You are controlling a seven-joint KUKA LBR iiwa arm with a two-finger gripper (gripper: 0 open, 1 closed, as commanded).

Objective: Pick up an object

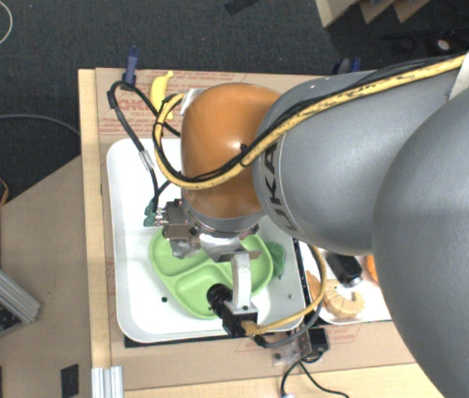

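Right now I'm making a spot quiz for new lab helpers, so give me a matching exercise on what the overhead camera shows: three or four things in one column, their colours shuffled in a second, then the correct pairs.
Things:
1. Divided tray lying in the left bin
2. Left bin
3. Band above the arm's wrist
4. Cable running along the arm

Colours:
A. Orange
B. Yellow and black
C. Light green
D. White

Pairs: 1-C, 2-D, 3-A, 4-B
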